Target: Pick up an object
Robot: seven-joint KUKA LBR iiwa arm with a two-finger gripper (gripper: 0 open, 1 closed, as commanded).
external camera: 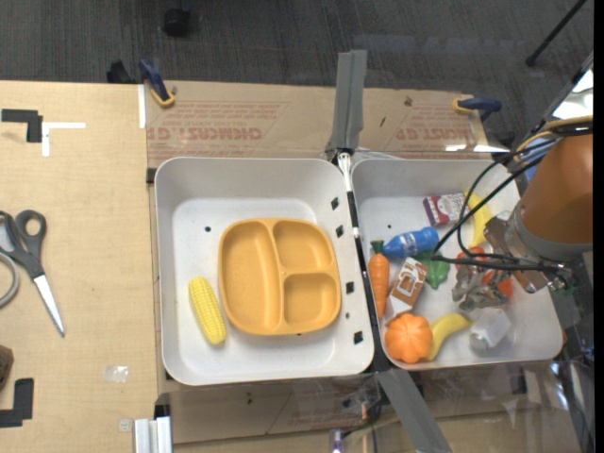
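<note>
A pair of grey-handled scissors [33, 262] lies on the wooden benchtop [75, 347] well to the left of the bins, blades pointing toward the lower right, with black tape marks [23, 123] near the bench's upper left and lower left corners. Behind the bins a flattened sheet of brown cardboard [236, 125] with printed lettering is held by a blue clamp [156, 81] at its left end and another blue clamp [479, 107] at its right end. A grey strip [349, 97] runs upright across the cardboard, and dark carpet [283, 17] fills the top.
</note>
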